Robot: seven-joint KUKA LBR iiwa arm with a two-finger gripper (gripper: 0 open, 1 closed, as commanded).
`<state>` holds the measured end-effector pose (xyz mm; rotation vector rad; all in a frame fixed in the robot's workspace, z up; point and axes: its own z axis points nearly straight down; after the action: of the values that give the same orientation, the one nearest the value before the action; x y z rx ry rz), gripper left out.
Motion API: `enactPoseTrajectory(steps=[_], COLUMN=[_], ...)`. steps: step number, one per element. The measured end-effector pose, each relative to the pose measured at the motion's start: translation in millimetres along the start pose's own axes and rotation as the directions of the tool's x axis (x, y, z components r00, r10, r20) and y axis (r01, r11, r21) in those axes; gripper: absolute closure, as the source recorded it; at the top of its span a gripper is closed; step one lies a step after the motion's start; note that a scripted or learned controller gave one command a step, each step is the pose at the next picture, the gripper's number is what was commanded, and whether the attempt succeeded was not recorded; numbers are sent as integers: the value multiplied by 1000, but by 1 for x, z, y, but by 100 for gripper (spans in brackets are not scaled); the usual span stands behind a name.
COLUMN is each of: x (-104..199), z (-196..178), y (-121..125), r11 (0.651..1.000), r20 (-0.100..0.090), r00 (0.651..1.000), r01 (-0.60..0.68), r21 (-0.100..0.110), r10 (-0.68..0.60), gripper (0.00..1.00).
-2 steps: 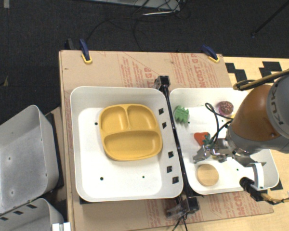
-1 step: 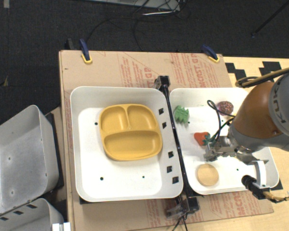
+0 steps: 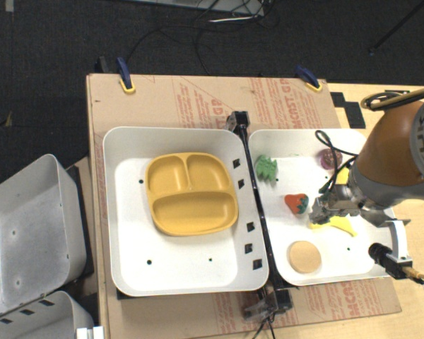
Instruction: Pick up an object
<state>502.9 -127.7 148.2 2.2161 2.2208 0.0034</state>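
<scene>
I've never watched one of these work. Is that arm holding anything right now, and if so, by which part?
It cannot be told. The gripper is low in the right bin, just above the yellow banana and beside the red strawberry, but no object shows between its fingers.

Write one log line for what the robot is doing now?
gripper: low in right bin | by: banana, strawberry | hold: unclear

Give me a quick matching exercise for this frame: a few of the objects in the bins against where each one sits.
Things:
1. yellow divided plate
2. green toy
3. tan round disc
4. yellow banana

Places:
A. right bin, near its front edge
B. left bin
C. right bin, just below the pincer
D. right bin, beside the divider between the bins

Pairs: 1-B, 2-D, 3-A, 4-C
</scene>
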Motion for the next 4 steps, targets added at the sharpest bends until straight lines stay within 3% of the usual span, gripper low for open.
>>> enactPoseTrajectory(steps=[2, 4], x=[-7, 103], z=[-125, -107], y=[10, 44], r11=[1000, 1000], r20=[1, -3], r00=[1000, 1000], r01=[1, 5], r21=[-3, 6], r10=[-1, -5], gripper=[100, 100])
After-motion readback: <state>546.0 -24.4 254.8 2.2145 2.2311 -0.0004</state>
